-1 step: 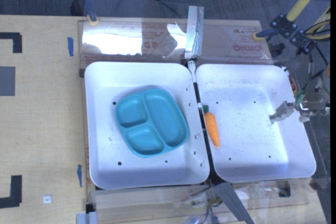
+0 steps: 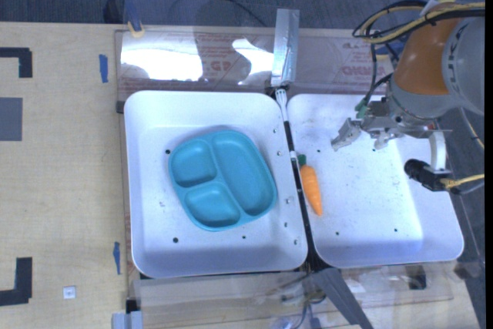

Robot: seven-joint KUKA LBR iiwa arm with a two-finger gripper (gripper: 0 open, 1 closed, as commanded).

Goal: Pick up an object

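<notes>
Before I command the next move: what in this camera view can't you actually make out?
- Claw, over the right bin: too small and foreshortened to judge its height above the bin floor.
- Carrot: lies at the right bin's left wall; whether it touches the divider is unclear.
- Arm: its base is cut off by the right edge.
- Blue divided plate in the left bin: compartment depth unreadable from above.

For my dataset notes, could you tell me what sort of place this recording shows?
Probably a robotics lab's picking bench: two shallow white bins side by side, toy-like props such as a carrot and blue divided plate, and a cabled robot gripper.
</notes>
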